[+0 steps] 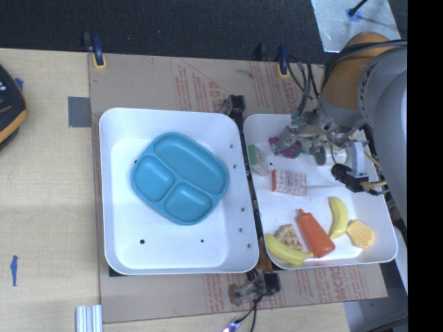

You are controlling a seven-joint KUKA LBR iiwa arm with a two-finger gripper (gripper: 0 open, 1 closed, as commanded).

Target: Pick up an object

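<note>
My tool (299, 138), its grip state impossible to tell, hovered at the right bin's (387, 254) far edge; the packet (288, 181) lay nearest, toward six o'clock.

Blue tray (181, 178) in left bin (118, 185) — toy foods fill right bin (387, 254).

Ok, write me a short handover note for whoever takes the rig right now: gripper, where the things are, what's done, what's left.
Gripper: low at the far end of the right bin, near a small purple item; open or shut cannot be told, nothing seen held.
Right bin: red-and-white packet, orange bottle, two bananas, yellow chunk.
Left bin: blue divided plate.
Done: arm reached in.
Left: grasp and lift one object.
</note>
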